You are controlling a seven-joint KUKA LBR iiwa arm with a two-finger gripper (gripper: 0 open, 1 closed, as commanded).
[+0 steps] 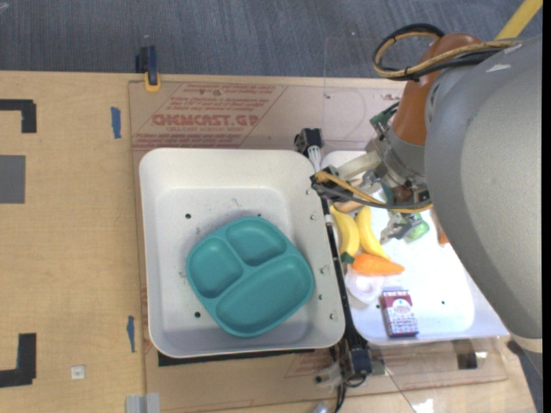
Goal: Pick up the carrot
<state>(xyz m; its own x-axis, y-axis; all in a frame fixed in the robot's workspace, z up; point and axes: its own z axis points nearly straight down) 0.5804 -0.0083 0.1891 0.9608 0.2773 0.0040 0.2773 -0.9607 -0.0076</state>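
The carrot (377, 265) is lying in the right bin (448, 304), just below the banana (355, 231) and above a small maroon box (397, 311). The arm (482, 188) is reaching in from three o'clock, and its hand (398, 198) is hovering at about twelve o'clock from the carrot, apart from it; whether it is open or closed I cannot tell. This looks like the approach step. The next move is calling for a shift toward six o'clock, then a descent clear of the banana. The teal plate (250, 275) is sitting in the left bin (168, 231).

The grey arm (495, 179) reaches in from the right, orange band far, gripper (398, 209) pointing down low.
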